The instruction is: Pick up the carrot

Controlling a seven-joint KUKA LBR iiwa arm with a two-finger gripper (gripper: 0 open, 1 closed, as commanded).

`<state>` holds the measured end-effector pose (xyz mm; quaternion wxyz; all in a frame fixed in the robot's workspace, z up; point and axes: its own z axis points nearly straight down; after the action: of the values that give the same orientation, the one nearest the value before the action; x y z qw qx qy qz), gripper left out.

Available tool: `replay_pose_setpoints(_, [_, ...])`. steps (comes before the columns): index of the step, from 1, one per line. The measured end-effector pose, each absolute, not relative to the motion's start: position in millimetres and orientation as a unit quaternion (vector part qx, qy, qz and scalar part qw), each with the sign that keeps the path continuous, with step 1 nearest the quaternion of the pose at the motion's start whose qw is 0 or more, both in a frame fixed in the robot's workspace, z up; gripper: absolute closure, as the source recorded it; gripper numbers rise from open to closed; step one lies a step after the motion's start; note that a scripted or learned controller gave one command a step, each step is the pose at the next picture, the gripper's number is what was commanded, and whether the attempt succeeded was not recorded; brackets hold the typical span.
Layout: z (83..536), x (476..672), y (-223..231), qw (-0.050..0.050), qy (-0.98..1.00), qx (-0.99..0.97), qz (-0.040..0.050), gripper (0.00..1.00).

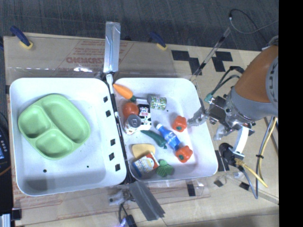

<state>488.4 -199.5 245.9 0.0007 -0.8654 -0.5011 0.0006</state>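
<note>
We judged the pick not yet begun: the carrot (123,91) lay in the right bin (201,103), at its far left corner against the divider, just beyond a red tomato-like piece (130,109). The gripper (198,119) hovered at the bin's right rim, well apart from the carrot, touching nothing we could make out. Finger spread: we could not tell at this resolution. Reach, descent and grasp all remained
</note>
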Motion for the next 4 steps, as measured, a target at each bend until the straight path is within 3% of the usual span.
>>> replay_pose_setpoints(1, [311.4, 508.6, -200.4, 0.001, -0.456, -0.89, 0.0007, 0.0])
replay_pose_setpoints(2, [221.7, 477.3, -197.5, 0.003, -0.463, -0.886, 0.0022, 0.0])
replay_pose_setpoints(3, [222.1, 477.4, -197.6, 0.002, -0.463, -0.886, 0.0019, 0.0])
replay_pose_setpoints(4, [298.4, 573.4, -172.3, 0.001, -0.558, -0.83, 0.0008, 0.0])
